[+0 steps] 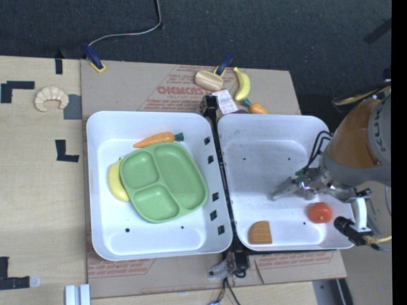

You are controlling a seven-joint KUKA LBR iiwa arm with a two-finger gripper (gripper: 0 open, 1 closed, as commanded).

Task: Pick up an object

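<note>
The gripper (280,192) hangs low in the right bin (267,138) near a tomato (320,213) (whether it is clamped I cannot tell).

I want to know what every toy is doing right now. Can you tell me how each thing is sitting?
green plate: flat in the left bin, right way up
carrot: lying by the plate's far edge
yellow banana: partly tucked under the plate
tomato: loose on the right bin floor
brown bread piece: lying at the right bin's near wall
gripper: low in the right bin, holding nothing
croissant: lying on the bench
</note>
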